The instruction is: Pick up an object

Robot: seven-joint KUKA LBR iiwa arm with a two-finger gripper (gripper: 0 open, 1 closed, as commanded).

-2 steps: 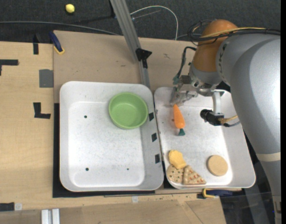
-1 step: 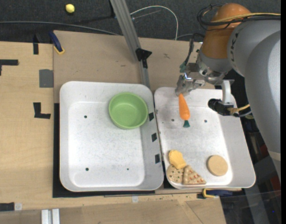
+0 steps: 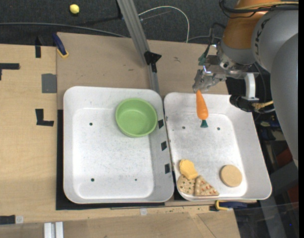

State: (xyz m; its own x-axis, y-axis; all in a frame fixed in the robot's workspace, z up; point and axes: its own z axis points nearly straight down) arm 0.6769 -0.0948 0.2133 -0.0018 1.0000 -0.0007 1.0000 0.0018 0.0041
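A pale wooden worktop (image 3: 23,148) carries two shallow white bins, and the right bin (image 3: 251,148) serves as the landmark. Along its near edge lie a cracker (image 3: 185,185), a pizza slice (image 3: 205,187), a yellow piece (image 3: 188,169) and a round biscuit (image 3: 231,175), probably scattered as grasp targets. To its left stands a green bowl (image 3: 136,117). At its far edge the carrot (image 3: 202,106) hangs leaf-down, its top pinched in the closed hand (image 3: 201,85) directly above, apparently lifted.

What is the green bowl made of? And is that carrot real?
The green bowl looks like smooth matte plastic: one even colour, soft rounded rim. The carrot hanging under the claw seems a plastic toy, evenly orange and slightly shiny with a stubby green tip, though I can't be sure.
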